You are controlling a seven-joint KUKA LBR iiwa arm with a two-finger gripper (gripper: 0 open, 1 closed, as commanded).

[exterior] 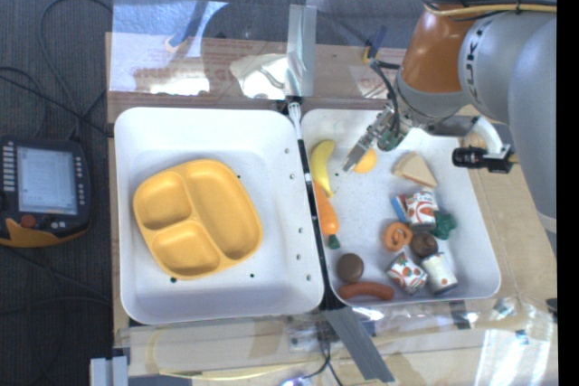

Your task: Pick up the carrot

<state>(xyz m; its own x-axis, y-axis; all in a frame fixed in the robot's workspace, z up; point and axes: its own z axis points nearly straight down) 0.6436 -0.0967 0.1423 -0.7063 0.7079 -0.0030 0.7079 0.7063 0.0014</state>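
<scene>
The carrot [326, 213] is orange with a green stub at its near end. It lies along the left wall of the right bin [479, 221], just below a yellow banana [320, 164]. My gripper [355, 159] reaches in from the upper right and hangs over the bin's far left part. It is right of the banana, above a small yellow-orange piece [366, 163], and up and to the right of the carrot. Nothing I can see is held.
The left bin [136, 285] holds a yellow divided plate [194, 214]. Right of the carrot lie a bread wedge [414, 169], small cans [421, 208], an orange ring [396, 237], a brown ball [350, 266] and a sausage [366, 290]. A pendant [41, 190] sits far left.
</scene>
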